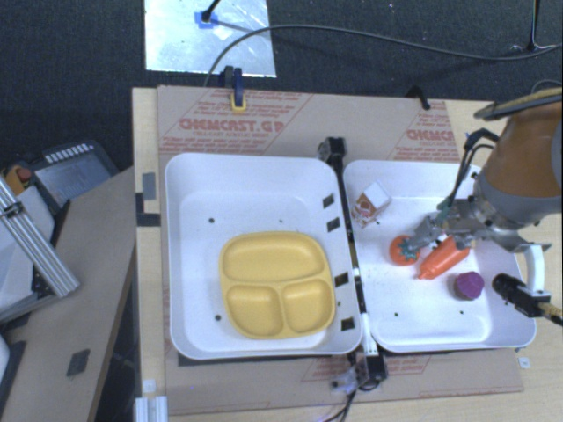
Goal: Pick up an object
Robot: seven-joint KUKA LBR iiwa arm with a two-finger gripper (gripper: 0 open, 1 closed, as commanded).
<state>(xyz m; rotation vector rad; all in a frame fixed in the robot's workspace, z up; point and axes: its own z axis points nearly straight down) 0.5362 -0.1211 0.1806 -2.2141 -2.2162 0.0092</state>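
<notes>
Sitting on the tabletop (290,112) are two white bins side by side, and the tabletop is the biggest thing here, brown with red letters on it. The left bin (255,183) holds a yellow tray (276,284) with three parts in it, lying flat near the front of the bin. The right bin (413,323) holds the little things. The big grey and orange arm (528,161) reaches in from the right and hangs over the right bin. Its gripper (437,229) is low down by the toys, just above the orange carrot (442,258), and it may be touching it. I cannot tell if the fingers are apart or together, as they are too dark and blurry. The carrot lies tilted in the middle of the right bin. Just beside it on the left is a round orange-red toy with a green bit (405,250). A purple ball (468,284) sits near the carrot, on its right and a bit closer to the front. A small white and brown box (370,202) lies near the back left of that bin, apart from the others.
</notes>
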